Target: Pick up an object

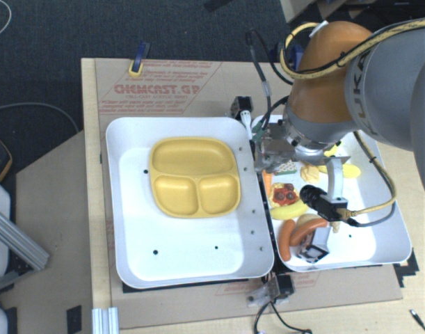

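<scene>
My gripper hangs low over the left side of the right bin, close to the wall between the two bins. Just below it lie several toy foods: an orange carrot, a pizza slice with red spots, a yellow banana and a reddish sausage. A pale yellow piece and a cream piece lie right of the gripper. The wrist hides what is directly under the gripper, and nothing shows held in it.
The left bin holds a yellow three-compartment tray in its upper middle. A black and grey object lies near the right bin's front edge. The arm's orange band and its cables overhang the right bin's back.
</scene>
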Controlling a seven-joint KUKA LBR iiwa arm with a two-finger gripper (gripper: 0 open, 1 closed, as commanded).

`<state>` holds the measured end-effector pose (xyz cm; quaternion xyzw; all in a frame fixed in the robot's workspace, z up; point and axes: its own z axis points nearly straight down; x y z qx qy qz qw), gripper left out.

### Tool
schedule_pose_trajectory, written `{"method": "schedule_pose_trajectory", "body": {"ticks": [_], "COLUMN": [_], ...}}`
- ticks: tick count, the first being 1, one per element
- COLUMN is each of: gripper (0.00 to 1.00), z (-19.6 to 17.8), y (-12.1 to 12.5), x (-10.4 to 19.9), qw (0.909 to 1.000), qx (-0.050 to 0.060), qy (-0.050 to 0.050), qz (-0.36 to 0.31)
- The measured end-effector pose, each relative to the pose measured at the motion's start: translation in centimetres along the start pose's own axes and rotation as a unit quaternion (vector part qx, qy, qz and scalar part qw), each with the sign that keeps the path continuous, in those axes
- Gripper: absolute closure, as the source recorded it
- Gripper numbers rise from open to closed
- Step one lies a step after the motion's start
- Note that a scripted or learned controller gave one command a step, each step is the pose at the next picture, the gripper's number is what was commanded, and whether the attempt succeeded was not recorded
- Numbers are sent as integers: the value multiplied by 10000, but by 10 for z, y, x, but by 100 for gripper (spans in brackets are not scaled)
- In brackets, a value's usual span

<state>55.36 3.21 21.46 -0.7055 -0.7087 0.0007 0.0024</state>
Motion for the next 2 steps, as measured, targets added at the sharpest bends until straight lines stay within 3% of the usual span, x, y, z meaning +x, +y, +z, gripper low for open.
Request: {"method": "schedule_pose_trajectory", "body": {"ticks": [1, 2], "gripper": [100, 100], "z": [-21, -18], "y": [4, -4], "x": [-4, -10], "qw": [10000, 10000], "qx": [-39, -11], "qy": [-10, -11], "qz": [18, 27]}}
